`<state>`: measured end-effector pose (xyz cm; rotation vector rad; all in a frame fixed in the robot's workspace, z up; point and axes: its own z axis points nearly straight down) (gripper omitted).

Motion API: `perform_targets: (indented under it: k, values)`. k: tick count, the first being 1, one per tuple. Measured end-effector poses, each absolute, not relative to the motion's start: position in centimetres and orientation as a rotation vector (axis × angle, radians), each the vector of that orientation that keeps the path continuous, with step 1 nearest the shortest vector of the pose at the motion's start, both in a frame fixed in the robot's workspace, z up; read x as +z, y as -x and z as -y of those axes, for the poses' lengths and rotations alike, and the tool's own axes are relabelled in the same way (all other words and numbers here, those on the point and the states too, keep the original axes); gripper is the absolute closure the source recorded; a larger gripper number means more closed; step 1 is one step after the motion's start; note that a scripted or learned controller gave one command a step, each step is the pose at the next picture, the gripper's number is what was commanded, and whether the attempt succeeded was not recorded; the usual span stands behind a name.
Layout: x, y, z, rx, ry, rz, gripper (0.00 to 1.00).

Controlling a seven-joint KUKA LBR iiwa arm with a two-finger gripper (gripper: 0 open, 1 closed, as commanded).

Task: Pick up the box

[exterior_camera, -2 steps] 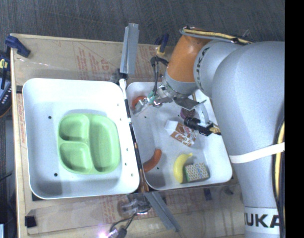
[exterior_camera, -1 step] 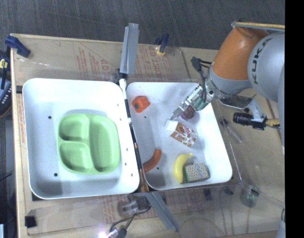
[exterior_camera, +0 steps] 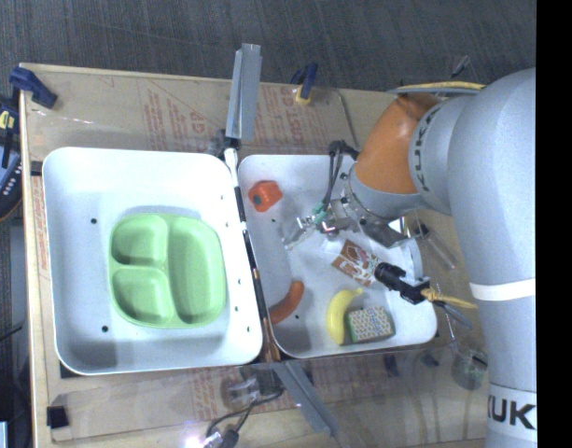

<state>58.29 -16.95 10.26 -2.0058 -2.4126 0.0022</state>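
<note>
End effector (exterior_camera: pixel 315 220) is hovering low in the right white bin (exterior_camera: pixel 267 329); its opening I cannot tell; the small brown patterned box (exterior_camera: pixel 355 262) is lying just beside it, near the yellow banana (exterior_camera: pixel 339 314).

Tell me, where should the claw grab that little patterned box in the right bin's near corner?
Probably from straight above, closing across the box's narrower sides. It lies flat in the right bin, with the banana pressed against its left edge and the bin wall close on the right, so a sideways approach looks blocked. The gap beside the banana is tight.
</note>
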Motion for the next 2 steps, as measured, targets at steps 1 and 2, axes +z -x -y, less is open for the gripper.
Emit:
perform_targets:
  k: [1,2]
  values:
    - [9.2,-63.5,13.0,-0.001,1.95,2.461,0.0]
    - [9.5,-65.6,11.1,0.015,1.777,2.604,0.0]
